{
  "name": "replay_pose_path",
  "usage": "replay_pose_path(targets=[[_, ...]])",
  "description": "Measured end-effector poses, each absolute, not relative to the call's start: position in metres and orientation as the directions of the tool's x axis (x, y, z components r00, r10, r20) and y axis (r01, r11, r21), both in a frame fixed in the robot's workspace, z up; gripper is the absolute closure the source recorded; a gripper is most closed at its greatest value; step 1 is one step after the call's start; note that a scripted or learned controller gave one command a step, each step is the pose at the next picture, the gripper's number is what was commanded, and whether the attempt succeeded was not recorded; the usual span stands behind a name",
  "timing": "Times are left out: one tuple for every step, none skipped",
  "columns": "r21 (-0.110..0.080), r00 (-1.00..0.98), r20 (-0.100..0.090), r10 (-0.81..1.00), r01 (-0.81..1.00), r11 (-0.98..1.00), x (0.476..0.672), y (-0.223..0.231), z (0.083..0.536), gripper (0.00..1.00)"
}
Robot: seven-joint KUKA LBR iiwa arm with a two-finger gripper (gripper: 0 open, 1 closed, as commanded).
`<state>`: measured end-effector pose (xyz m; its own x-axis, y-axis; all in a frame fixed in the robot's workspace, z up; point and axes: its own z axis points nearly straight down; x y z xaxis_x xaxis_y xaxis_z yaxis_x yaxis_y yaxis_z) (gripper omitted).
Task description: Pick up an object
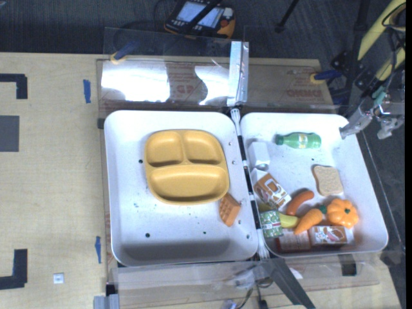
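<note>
My gripper (370,122) hangs over the far right corner of the right bin (370,192), open, with nothing between its fingers. In that bin lie a green bottle (297,140) on its side, a bread slice (327,179), an orange pepper (341,212), a carrot (309,220), a red sausage (299,201), a small brown carton (271,190), a banana (288,221) and a red box (315,237). The bottle is the closest, to the gripper's left and a little nearer the camera.
The left bin (122,192) holds a yellow divided plate (187,166) and a waffle piece (229,210) near the wall between the bins. A clear panel (167,76) stands behind the left bin. A handheld controller (198,16) lies on the floor beyond.
</note>
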<state>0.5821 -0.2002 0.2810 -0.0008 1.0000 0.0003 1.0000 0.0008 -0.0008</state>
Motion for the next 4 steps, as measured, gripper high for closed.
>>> replay_pose_path(targets=[[0.003,0.113,-0.002,0.994,0.994,-0.113,0.658,-0.219,0.274,0.00],[0.000,-0.171,0.000,0.985,0.985,0.171,0.667,-0.182,0.157,0.00],[0.003,0.035,0.006,0.999,0.999,-0.035,0.633,-0.201,0.095,0.00],[0.005,-0.019,0.016,1.000,1.000,0.019,0.564,-0.205,0.089,0.00]])
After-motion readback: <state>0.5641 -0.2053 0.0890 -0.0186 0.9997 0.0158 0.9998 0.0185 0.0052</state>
